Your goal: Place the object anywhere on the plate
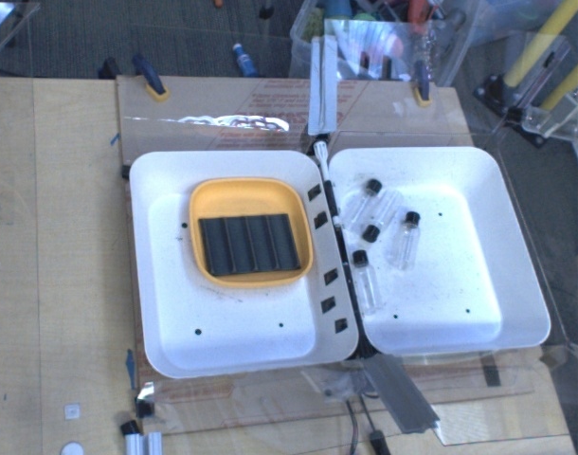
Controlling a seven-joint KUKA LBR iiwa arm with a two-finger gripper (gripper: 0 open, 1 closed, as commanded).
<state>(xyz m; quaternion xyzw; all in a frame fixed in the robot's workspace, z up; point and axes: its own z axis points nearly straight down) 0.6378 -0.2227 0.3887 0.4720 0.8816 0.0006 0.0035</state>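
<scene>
Nearest the lens: grey metal bracket [400,401], jutting out under the seam where the two bins meet.

In the right bin [478,282], toward its left wall: four small clear vials with black caps, all lying on their sides. Farthest vial [377,195] beside a second vial [375,224], the two close together and possibly touching. Third vial [406,239] just to their right, cap pointing away. Fourth vial [364,277] nearest, close against the dividing wall. None on the plate.

In the left bin [166,330]: yellow plate [206,202], squarish with rounded corners, set slightly toward the far side. Resting inside the plate: dark ribbed insert [250,245], covering most of its floor.

Along the seam between the bins: row of black tabs [327,249].

Beneath both bins: pale wooden bench [52,254]. Beyond the far edge: blue-handled clamp [150,77] and clear tub of coloured clutter [393,8]. At the near left corner: marker pens [137,434].
</scene>
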